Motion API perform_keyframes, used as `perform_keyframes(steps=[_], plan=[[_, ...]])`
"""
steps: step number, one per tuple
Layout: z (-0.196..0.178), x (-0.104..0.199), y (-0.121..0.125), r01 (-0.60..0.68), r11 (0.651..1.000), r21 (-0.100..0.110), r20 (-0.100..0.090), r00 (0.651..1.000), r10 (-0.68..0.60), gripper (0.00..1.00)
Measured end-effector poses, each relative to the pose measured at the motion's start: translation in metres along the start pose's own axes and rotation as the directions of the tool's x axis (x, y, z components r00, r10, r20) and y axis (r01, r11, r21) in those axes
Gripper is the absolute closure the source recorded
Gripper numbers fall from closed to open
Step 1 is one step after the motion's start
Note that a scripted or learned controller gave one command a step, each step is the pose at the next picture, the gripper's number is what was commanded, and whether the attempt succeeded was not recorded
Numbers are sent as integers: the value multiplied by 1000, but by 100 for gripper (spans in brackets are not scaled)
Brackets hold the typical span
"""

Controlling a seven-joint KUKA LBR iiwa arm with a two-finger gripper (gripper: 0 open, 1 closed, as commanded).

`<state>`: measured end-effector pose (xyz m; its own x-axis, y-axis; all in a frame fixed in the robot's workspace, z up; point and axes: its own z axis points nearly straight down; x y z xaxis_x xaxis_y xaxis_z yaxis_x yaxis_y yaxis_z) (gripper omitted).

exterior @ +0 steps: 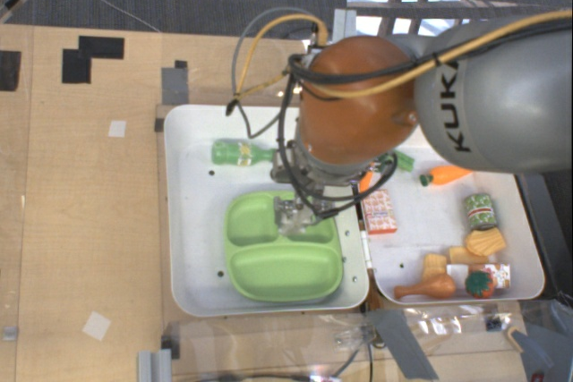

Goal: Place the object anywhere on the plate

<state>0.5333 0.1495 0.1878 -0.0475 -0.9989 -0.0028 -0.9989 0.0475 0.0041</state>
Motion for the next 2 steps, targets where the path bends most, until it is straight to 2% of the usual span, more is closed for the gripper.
perform_keyframes(steps=[1, 2], plan=[[-65, 74, 25, 204, 979, 13, -3, 979, -204, 100], [-187, 82, -14, 555, 831, 12, -7, 832, -555, 100]])
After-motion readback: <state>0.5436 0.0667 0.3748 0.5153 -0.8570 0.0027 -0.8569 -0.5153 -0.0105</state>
